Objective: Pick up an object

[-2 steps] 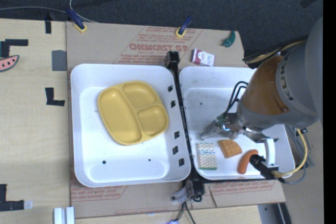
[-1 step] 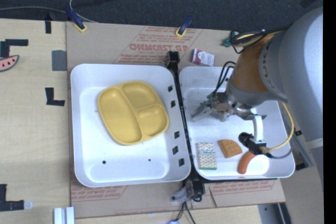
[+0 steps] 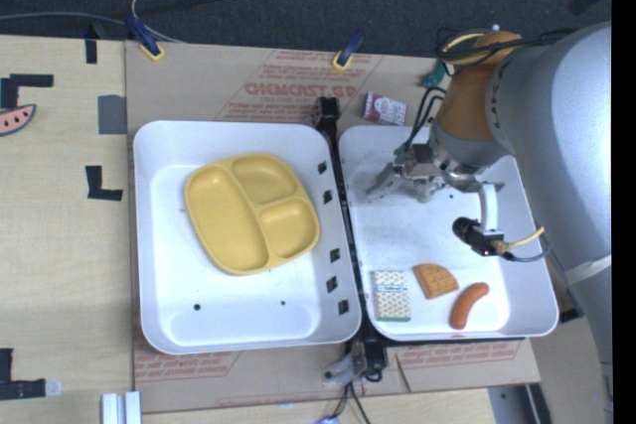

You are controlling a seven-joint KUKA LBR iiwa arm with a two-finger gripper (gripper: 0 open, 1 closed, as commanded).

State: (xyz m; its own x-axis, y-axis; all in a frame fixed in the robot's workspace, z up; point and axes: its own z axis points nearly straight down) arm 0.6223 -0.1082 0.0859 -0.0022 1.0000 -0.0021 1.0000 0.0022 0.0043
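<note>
**Pincer low over the right bin's far end**

While the arm (image 3: 556, 124) reaches in from the right, its pincer (image 3: 383, 182) hangs in the upper left part of the right bin (image 3: 517, 313), fingers spread apart with nothing between them. Well apart, along the near edge, lie a small packet (image 3: 392, 295), a toast-like piece (image 3: 434, 279) and a sausage (image 3: 469, 305). A yellow divided plate (image 3: 252, 212) sits in the left bin (image 3: 159, 293).

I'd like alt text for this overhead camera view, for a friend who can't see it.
A grey robot arm's gripper hangs over the right white bin, which holds a small box, a cracker and a sausage. The left bin holds a yellow divided plate.
</note>
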